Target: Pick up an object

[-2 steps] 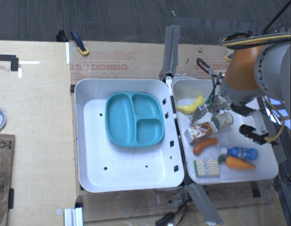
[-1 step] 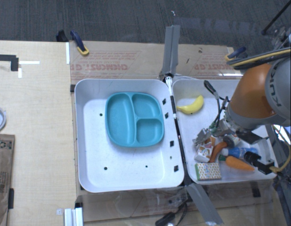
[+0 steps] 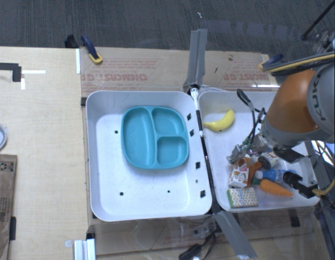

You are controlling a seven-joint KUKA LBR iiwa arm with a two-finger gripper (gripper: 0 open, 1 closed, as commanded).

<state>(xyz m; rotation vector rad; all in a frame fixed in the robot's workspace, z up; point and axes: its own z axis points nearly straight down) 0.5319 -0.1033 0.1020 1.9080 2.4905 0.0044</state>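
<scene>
2 shallow white bins side by side on a wooden bench. Left bin (image 3: 102,199): 1 teal divided plate (image 3: 155,137) with 3 compartments, lying flat near the bin's centre.

Right bin (image 3: 221,202): yellow banana (image 3: 220,121) toward the far wall, well apart from a cluster of small items along the near side. In that cluster: a small printed carton (image 3: 239,174), a green patterned box (image 3: 243,197) just in front of it, an orange carrot (image 3: 275,188), and a blue-capped bottle (image 3: 276,175) beside it.

Grey arm with orange band (image 3: 295,110) reaching in over this bin, gripper (image 3: 244,149) low above the carton, just beyond the cluster. Open or closed: cannot tell; nothing seen between its tips.
</scene>
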